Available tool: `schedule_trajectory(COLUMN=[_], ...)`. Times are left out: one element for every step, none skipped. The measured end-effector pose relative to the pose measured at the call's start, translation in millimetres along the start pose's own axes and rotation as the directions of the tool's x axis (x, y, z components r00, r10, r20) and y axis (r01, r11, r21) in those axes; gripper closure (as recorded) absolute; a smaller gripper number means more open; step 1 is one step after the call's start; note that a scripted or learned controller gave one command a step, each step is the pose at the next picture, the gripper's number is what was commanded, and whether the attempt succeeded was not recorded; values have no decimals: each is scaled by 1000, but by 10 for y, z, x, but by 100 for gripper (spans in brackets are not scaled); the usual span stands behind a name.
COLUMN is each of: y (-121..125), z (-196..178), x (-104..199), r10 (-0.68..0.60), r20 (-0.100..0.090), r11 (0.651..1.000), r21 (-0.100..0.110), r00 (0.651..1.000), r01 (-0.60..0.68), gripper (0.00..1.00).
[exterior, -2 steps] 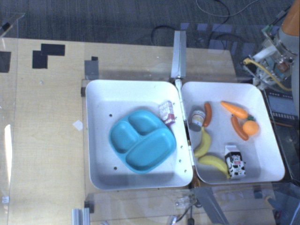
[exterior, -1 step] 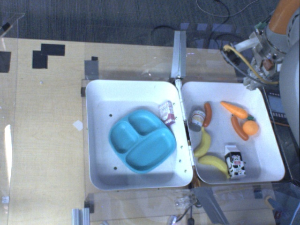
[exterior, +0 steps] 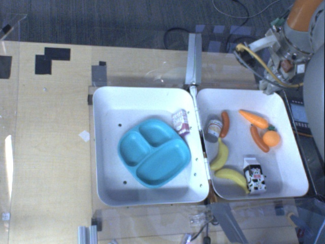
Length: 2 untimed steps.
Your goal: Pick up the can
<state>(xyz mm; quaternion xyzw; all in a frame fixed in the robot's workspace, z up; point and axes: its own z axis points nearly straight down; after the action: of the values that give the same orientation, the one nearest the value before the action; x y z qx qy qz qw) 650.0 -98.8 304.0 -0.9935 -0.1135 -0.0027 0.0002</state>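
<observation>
Lowest in the frame, a small carton [exterior: 255, 179] and bananas [exterior: 226, 166] fill the right bin's [exterior: 292, 136] bottom. Above them the can [exterior: 214, 128] lies at that bin's left wall, touching a sausage [exterior: 225, 123]; a descent there could hit wall or neighbours. At upper right the gripper [exterior: 267, 87] hovers over the rim, its grip unclear. Pale wooden table [exterior: 45, 136], dark carpet beyond.

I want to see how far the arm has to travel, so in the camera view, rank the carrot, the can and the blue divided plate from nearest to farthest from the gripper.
1. Carrot: right bin, upper part, closest below the gripper.
2. Can: right bin, against its left wall.
3. Blue divided plate: middle of the left bin, farthest.
</observation>
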Motion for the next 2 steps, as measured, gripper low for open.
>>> schedule_trajectory(y=[-614, -961], z=[-295, 19], x=[89, 6], r10=[15, -321], r20=[0, 5], r11=[1000, 947], r21=[1, 2], r00=[1000, 947], r01=[-15, 321], gripper=[100, 100])
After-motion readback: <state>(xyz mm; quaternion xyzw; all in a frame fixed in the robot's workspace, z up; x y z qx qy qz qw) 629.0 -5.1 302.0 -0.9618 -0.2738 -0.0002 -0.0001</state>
